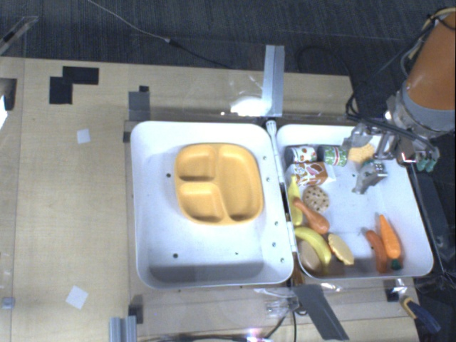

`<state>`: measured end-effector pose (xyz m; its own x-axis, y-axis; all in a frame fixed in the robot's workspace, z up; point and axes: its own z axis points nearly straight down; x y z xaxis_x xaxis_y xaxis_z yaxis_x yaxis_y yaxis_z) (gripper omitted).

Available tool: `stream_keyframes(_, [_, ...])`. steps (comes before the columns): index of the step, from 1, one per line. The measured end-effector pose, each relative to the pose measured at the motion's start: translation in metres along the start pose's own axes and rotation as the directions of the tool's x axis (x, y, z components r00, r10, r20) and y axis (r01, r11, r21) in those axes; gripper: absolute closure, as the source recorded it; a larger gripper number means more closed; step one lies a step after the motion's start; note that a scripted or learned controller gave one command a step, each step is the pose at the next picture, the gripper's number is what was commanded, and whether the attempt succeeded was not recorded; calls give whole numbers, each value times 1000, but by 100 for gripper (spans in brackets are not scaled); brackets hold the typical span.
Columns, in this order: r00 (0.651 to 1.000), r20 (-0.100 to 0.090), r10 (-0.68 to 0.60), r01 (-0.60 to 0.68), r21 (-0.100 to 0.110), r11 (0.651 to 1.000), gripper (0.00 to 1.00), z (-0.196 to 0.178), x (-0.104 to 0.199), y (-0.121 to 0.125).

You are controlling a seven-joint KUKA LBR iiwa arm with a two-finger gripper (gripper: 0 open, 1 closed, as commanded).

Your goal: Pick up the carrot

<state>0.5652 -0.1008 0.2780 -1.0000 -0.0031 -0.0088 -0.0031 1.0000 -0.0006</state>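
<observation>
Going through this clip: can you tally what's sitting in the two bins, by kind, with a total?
Divided yellow plate, left bin: 1
Carrots, right bin: 2
Banana: 1
Hot dog: 1
Cookie: 1
Can lying on its side: 1
Pale bread-like piece: 1
Small packet with red print: 1
Total: 9, though the crowded left side of the right bin may hide more.

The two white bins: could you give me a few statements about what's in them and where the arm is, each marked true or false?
1. The yellow divided plastic plate sits in the left white bin. True.
2. The orange carrot lies on that plate. False: it lies in the right white bin, near its lower right corner.
3. The two-finger gripper is above the right bin. True.
4. The gripper is touching the carrot. False: they are apart.
5. The yellow banana lies in the left bin. False: right bin.
</observation>
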Motion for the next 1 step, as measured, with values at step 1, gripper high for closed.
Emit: stream_keyframes(1, [988, -9, 157, -157, 0, 988, 0, 128, 17, -69])
